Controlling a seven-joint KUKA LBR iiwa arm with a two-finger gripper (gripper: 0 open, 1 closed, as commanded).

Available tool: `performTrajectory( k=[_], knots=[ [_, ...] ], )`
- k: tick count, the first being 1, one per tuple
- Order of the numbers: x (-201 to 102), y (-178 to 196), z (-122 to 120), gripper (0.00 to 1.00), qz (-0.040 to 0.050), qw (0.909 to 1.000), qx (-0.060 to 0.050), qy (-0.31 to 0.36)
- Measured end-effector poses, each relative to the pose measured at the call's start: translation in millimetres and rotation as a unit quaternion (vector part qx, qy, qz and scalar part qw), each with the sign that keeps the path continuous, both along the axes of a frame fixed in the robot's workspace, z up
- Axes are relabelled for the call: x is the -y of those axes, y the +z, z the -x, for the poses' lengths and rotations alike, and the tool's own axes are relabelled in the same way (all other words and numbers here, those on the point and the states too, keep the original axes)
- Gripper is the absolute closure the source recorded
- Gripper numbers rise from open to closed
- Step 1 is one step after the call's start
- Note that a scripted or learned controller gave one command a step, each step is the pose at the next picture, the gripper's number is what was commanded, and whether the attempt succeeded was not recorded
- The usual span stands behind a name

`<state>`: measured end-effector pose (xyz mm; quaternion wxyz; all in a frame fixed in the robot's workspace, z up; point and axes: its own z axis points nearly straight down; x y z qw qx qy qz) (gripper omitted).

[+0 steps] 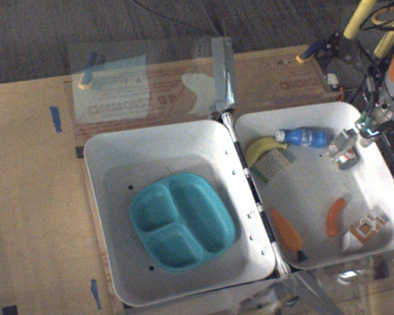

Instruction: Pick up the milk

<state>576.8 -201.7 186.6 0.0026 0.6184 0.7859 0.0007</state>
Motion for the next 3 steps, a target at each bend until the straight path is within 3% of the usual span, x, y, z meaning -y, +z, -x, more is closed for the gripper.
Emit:
performTrajectory(
  k=[1,2,3],
  knots=[
    [7.6,-62.7,97.6,0.00,-0.0010,0.9958,-0.002,0.092],
    [21.3,-98.3,94.5,0.00,0.0003,0.9618,0.001,0.274],
    [-8.9,-95.8,97.0,0.00,0.0000,0.9083,-0.002,0.418]
  ],
)
